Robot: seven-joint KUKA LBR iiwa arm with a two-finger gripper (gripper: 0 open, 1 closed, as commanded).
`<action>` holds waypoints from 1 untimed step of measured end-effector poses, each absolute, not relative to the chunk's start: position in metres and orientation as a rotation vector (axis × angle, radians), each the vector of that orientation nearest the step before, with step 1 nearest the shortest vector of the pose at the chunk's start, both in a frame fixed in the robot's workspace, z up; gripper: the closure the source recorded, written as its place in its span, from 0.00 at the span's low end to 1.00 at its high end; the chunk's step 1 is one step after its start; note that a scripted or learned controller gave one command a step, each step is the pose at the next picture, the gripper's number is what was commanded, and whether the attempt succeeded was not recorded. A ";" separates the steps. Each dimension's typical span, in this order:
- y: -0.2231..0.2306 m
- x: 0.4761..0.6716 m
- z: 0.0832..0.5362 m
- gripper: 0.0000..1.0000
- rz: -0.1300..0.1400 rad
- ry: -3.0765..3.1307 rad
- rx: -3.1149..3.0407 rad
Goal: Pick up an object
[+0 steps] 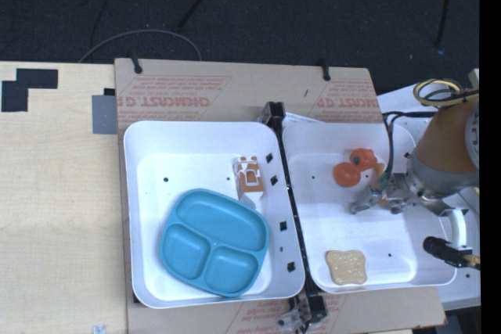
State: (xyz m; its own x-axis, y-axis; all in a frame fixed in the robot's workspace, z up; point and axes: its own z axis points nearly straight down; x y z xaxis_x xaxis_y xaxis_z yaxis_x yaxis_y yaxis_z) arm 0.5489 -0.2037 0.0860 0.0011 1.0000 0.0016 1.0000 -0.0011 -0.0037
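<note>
In the right bin [399, 266] lies an orange-red round toy [352, 167] with a small green spot, near the bin's middle back. A tan, bread-like slice [346, 267] rests by the front wall. My gripper [362, 205] is low in this bin, just in front and to the right of the orange toy, pointing left. Nothing shows in its grasp. In the left bin [145, 168] sit a blue divided plate [214, 242] and a small orange and white toy [250, 174] beside the plate's back right edge.
The grey and orange arm [448, 149] comes in over the right bin's right wall. A black divider [286, 199] runs between the bins. Cardboard [235, 90] lies under both bins. A pale wooden tabletop [55, 207] extends to the left.
</note>
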 end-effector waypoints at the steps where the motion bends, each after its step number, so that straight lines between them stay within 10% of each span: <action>1: -0.205 0.549 0.098 1.00 0.002 -2.215 -2.224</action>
